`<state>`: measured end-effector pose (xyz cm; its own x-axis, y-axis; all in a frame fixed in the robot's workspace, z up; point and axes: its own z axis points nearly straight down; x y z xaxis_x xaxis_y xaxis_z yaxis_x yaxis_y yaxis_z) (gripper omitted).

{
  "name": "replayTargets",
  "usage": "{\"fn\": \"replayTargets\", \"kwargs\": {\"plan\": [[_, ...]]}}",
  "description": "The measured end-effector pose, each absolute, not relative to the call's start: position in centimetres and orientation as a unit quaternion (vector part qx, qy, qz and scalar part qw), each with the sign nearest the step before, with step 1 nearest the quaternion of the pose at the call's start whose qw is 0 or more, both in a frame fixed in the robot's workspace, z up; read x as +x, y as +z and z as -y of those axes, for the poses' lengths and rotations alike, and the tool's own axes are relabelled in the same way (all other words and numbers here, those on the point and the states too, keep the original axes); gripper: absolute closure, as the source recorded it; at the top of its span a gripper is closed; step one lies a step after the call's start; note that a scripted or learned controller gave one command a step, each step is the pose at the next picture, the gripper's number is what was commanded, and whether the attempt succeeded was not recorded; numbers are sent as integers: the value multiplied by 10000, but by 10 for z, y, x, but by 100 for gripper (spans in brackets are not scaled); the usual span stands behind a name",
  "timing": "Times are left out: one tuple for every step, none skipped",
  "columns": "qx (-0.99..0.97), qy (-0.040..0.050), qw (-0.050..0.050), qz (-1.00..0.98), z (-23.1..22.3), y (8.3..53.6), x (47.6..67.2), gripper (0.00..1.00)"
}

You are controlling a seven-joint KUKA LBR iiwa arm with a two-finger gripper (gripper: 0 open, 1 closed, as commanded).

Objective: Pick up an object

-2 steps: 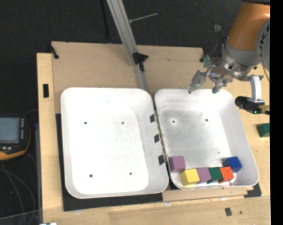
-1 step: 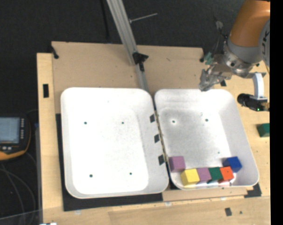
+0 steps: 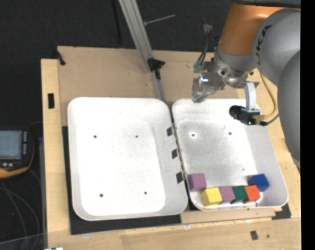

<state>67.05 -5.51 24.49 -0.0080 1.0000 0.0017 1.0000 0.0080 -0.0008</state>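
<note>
Several small cubes lie along the near edge of the right bin: a purple one, a yellow one, a mauve one, a green one, an orange one and a blue one. My gripper hangs over the far left corner of that bin, well away from the cubes. Nothing shows between its fingers.
The left bin lies beside the right one, with black clips along the shared edge. A slanted metal pole rises behind the bins. A handheld pendant lies off the bench at the left.
</note>
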Motion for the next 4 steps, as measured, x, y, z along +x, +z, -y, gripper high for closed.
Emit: {"fn": "replayTargets", "kwargs": {"plan": [[-7056, -9, 4, 7086, 29, 270, 588, 100], [-7048, 4, 8, 7095, -24, 256, 590, 100], [-7044, -2, 9, 7098, -82, 251, 577, 100], [-7074, 35, 26, 7068, -99, 171, 536, 100]]}}
